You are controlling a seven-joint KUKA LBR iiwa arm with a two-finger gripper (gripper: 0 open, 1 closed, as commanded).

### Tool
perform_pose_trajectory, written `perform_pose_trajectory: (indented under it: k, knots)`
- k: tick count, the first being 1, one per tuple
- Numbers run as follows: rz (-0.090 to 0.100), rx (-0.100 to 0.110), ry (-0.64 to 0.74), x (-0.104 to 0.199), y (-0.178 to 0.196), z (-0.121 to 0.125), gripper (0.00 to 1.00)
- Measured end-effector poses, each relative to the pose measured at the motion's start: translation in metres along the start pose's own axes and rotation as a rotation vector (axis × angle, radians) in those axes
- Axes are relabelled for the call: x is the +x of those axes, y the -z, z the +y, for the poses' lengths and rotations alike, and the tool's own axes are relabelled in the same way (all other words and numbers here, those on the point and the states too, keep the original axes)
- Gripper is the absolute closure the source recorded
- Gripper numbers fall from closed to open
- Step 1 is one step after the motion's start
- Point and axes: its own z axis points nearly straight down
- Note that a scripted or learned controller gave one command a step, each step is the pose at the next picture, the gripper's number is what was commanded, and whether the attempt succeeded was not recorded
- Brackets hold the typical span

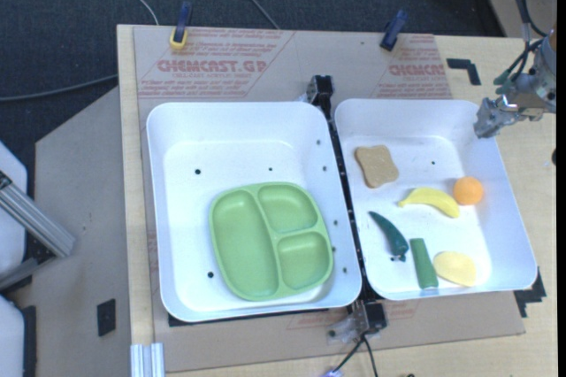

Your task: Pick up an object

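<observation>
The right bin (495, 167) holds a tan slice of bread (377, 165), a yellow banana (431, 201), an orange (469, 190), a dark green pepper (390, 234), a green block (424, 264) and a pale yellow lemon-like piece (455, 267). My gripper (489, 120) hangs at the far right, above the right bin's upper right corner, well apart from all the food items. Nothing shows between its fingers.
The left bin (177, 189) holds a light green divided plate (270, 239). A black clamp (320, 88) sits between the bins at the top. Blue clips (181, 23) (393, 30) pin the cardboard at the bench's back edge.
</observation>
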Motion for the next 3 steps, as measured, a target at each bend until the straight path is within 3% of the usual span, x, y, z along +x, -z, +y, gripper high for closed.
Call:
perform_pose_trajectory:
  k: [1, 3]
  knots:
    - [0.006, 0.01, 0.004, 0.059, -0.01, -0.003, 1.0]
    - [0.006, 0.01, 0.004, 0.162, -0.012, 0.002, 1.0]
